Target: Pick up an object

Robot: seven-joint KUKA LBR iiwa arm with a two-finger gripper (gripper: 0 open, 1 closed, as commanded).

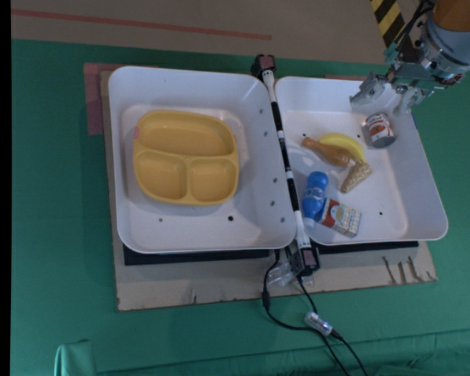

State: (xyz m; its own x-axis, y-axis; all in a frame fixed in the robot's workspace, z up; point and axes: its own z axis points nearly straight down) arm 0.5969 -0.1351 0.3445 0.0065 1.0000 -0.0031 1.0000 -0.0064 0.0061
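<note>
Two white bins sit side by side on the table (55, 210), which is covered in green cloth, with a brown cardboard sheet (219, 284) under them. The left bin (188, 81) holds a yellow divided plate (186, 157) with three compartments, lying flat near the bin's middle. The right bin (419, 202) holds the small things.

The arm (458, 10) comes in at the top right, grey below an orange band, and its tool (388, 96) hangs over the far right corner of the right bin. Whether the tool is open or closed I cannot tell; nothing is seen held in it.

A can (379, 129) lies tilted just below the tool, near the bin's right wall, its open end showing. Left of it a banana (342, 144) lies touching an orange drumstick-shaped toy (326, 151) that points toward the divider. Just below the banana's right end is a tan cone (356, 176). Nearer the front, a blue bottle (314, 194) lies close to the divider, its lower end touching a small red and white carton (341, 216).

A black-and-white strip (286, 167) runs between the bins, with a cable (298, 308) trailing from its near end across the cloth.
</note>
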